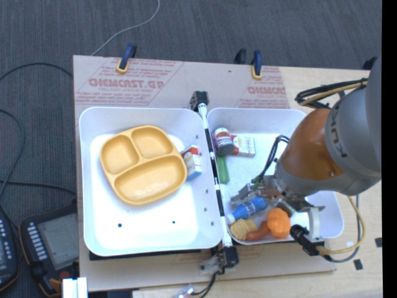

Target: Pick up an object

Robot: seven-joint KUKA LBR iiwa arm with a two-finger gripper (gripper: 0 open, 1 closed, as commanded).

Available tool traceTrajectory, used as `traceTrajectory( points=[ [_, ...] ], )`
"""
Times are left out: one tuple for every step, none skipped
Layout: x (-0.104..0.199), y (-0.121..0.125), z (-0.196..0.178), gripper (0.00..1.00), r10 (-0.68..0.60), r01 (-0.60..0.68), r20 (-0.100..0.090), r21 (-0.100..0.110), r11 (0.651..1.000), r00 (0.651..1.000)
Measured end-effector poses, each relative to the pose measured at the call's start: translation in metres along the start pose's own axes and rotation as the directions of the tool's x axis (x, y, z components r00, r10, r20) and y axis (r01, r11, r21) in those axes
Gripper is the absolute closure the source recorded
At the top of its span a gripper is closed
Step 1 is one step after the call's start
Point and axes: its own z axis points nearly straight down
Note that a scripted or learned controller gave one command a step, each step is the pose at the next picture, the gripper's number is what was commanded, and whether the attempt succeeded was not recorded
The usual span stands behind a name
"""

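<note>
Gripper [255,191] low in right white bin [282,115], among clutter; finger state cannot be determined. Just beside it: blue plastic bottle [248,208], orange round fruit [278,223]. Yellow divided plate [142,164] occupies left white bin [93,185].

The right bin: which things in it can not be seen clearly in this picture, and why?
- Gripper: the arm's wrist above it hides its fingers in the camera view, so their state cannot be told.
- Blue object: partly under the gripper; too small to identify.
- Right bin: its right half is covered by the arm.
- Small carton: its print is too small to read.
- Orange fruit: its outline blurs into the wrist.
</note>
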Motion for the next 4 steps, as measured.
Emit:
traceTrajectory(
  points=[
    [-0.0005,0.0014,-0.0076,1.00,0.000,0.000,-0.001,0.002,1.000,1.000],
    [-0.0005,0.0006,-0.0070,0.00,0.000,0.000,-0.001,0.005,1.000,1.000],
    [-0.0007,0.0012,-0.0133,1.00,0.000,0.000,-0.002,0.009,1.000,1.000],
    [-0.0005,0.0010,-0.0132,0.00,0.000,0.000,-0.003,0.010,1.000,1.000]
  ],
)
